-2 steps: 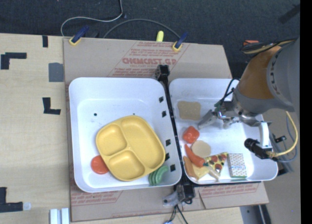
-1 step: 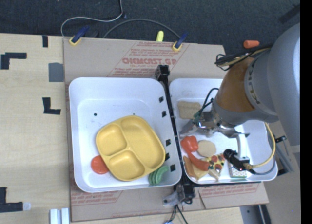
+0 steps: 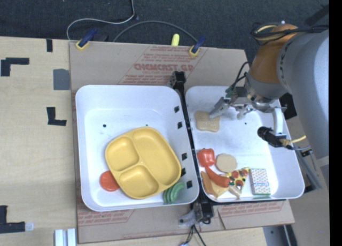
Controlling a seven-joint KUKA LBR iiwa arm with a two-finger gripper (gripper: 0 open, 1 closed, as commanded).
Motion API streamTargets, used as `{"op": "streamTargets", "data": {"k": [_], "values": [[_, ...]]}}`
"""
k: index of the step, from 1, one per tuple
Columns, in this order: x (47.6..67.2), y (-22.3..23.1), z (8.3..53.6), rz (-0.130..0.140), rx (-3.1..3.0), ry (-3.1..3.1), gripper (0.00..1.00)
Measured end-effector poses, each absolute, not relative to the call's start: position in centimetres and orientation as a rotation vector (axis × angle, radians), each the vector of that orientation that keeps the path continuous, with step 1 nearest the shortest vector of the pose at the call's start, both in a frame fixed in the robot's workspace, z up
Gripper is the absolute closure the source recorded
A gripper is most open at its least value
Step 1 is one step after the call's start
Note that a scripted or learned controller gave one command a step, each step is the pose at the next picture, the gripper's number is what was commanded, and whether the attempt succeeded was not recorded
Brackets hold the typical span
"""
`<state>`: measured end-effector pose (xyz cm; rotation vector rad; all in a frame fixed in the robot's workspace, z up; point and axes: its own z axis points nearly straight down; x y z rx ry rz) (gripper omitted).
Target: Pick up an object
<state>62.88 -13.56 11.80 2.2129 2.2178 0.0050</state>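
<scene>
Gripper [image 3: 227, 104] low, arm seemingly bent.

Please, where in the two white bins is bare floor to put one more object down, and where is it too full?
Left bin: bare floor along the far side, behind the yellow divided plate. Right bin: a bare patch mid-floor, between the bread slice and the small box. Crowded: the right bin's near side with its toy food pile, and around the hand.

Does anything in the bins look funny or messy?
A bit. The yellow tray sits crooked in the left bin, covering part of an orange ball and a green toy. Nothing looks spilled or broken.
</scene>
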Motion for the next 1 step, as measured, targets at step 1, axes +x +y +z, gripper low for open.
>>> {"op": "streamTargets", "data": {"k": [1], "values": [[62.55,-9.23,8.27,-0.003,2.218,2.225,0.00]]}}
